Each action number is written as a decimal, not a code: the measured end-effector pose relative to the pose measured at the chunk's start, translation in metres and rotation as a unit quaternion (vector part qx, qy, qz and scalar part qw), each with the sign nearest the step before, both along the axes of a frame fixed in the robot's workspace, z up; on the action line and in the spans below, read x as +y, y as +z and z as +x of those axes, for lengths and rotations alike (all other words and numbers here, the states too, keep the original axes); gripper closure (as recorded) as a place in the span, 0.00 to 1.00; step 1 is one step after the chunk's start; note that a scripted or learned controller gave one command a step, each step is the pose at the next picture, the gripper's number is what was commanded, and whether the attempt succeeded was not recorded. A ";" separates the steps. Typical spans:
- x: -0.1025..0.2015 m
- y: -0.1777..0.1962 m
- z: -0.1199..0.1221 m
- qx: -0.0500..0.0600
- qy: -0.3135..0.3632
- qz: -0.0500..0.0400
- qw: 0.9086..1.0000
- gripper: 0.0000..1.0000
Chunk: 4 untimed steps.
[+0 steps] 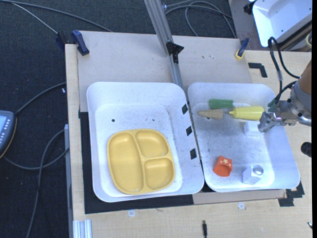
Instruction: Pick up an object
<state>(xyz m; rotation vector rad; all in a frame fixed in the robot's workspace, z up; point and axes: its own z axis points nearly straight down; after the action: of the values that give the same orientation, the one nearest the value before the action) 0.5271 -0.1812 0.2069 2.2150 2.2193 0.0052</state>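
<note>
The right bin [282, 152] holds several small objects. A green piece [221, 103] lies at its far side, and just in front of it a yellow piece [246, 113] with a tan tip [210, 114] pointing left. An orange cup [223, 166] with a star sits near the front, and a pale grey block [253, 173] is to its right. A small white piece [250, 128] lies just below the yellow one. My gripper [268, 121] hangs over the bin's right side, close to the yellow piece's right end and beside the white piece. I see nothing held in it.
The left bin [99, 113] carries a yellow divided plate [141, 160]. A metal pole [161, 24] slants down to the gap between the bins. Blue clamps [79, 41] mark the bench's far corners. Cables run across the dark floor on the left.
</note>
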 end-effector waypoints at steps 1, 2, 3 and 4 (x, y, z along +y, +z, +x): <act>-0.004 0.048 0.009 0.000 0.000 0.000 1.000 1.00; 0.049 0.054 0.014 0.002 0.002 0.002 1.000 1.00; 0.096 0.048 0.011 0.005 0.001 0.002 1.000 1.00; 0.158 0.035 0.017 0.005 0.002 0.002 1.000 1.00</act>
<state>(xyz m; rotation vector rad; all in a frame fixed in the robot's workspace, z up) 0.5441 -0.0230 0.2416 2.2177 2.2320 -0.0010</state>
